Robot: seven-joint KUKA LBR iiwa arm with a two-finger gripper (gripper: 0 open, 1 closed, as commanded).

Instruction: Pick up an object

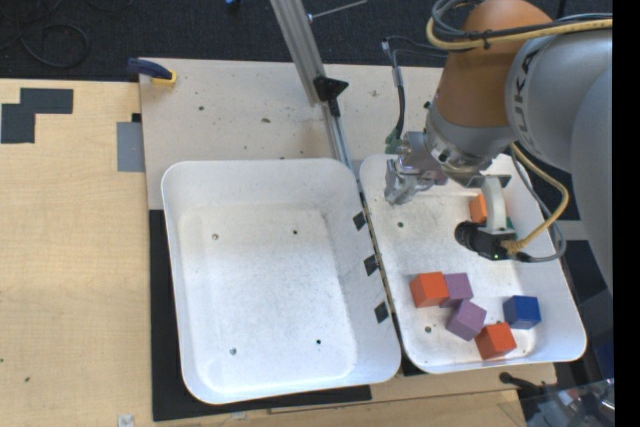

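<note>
Down in the right bin (570, 340), five blocks cluster near its front: an orange block (430, 289), two purple blocks (463, 308), a blue block (521, 310) and another orange block (496, 341). Farther back, the gripper (400, 183) hangs over bare floor; its state is unclear. An orange piece (478, 208) sits partly hidden beside the wrist.

The grey arm (570, 105) reaches in from the right, its large links filling the upper right of the view, with the orange band (485, 65) bulging just above the wrist. The wrist bends downward and toward the left, ending in the small metal hand (398, 187). Yellow and black cables loop along the arm and hang beside the wrist.
</note>
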